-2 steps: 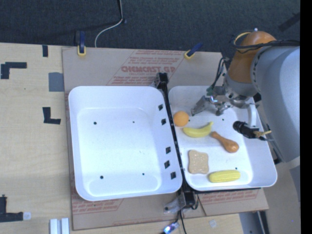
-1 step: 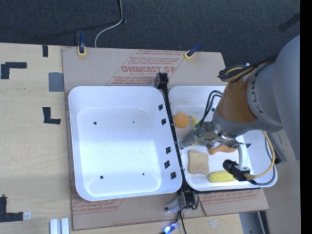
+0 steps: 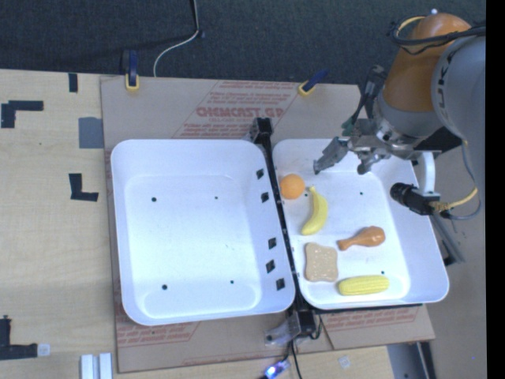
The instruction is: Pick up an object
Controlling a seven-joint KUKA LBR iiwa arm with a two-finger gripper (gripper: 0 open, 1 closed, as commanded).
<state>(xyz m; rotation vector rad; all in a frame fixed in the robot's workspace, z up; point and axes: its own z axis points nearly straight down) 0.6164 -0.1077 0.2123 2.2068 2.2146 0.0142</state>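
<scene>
- The grey two-finger gripper (image 3: pixel 346 161) hangs over the right shallow white bin (image 3: pixel 418 243), fingers spread apart, holding nothing.
- A small round orange ball (image 3: pixel 292 186) sits beside a curved yellow banana (image 3: pixel 315 212).

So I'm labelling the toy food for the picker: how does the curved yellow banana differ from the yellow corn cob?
The curved yellow banana bends and lies roughly up-down in the view; the yellow corn cob is straight and lies left-right. The banana sits near the bins' divider beside the orange ball; the corn lies at the near edge. The banana is smooth, the corn looks ridged. Both are yellow and lie in the right white bin.
</scene>
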